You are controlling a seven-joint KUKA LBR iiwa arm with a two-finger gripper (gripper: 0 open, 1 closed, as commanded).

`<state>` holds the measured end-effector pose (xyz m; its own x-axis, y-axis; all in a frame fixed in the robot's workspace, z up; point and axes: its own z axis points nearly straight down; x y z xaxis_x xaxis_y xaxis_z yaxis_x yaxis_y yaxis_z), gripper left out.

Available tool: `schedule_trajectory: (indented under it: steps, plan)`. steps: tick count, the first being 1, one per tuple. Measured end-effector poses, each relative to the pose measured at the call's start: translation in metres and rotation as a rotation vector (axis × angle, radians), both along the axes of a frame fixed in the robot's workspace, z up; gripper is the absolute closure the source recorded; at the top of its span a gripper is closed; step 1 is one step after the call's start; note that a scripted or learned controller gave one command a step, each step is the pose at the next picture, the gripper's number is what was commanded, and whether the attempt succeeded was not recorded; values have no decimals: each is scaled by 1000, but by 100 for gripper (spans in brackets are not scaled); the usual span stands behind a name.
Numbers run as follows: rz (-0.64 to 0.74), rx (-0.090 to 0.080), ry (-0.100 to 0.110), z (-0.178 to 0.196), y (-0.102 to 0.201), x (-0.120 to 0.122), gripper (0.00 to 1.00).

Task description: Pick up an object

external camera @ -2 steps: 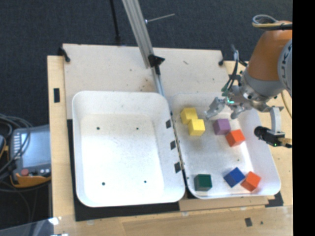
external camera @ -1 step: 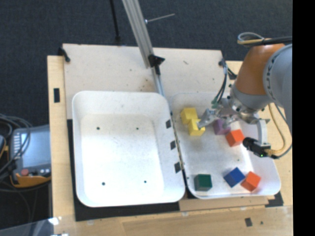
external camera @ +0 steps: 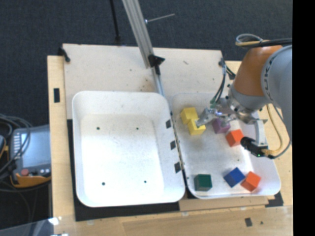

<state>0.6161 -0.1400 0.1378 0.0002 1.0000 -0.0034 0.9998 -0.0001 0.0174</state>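
Reaching into right bin (external camera: 275, 183) from right, gripper (external camera: 210, 116) sat low over bin floor, finger state impossible to tell (blurred metal parts). Yellow block (external camera: 191, 120) just left of gripper, touching or nearly so. Purple block (external camera: 221, 126) just beside it, partly under wrist. Orange block (external camera: 234, 137) near, further right. Green block (external camera: 202, 182), blue block (external camera: 234, 177), second orange block (external camera: 251, 181) along bin's near edge. Left bin (external camera: 123, 149) alongside.
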Motion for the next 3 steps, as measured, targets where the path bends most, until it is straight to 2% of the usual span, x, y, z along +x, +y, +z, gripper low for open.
schedule_trajectory:
  steps: [1, 2, 3]
  plan:
    - [-4, -1, -3, 9, -1, 1, 100]
    - [2, 2, 11, 53, -4, 6, 100]
    - [5, 2, 10, 103, -5, 7, 100]
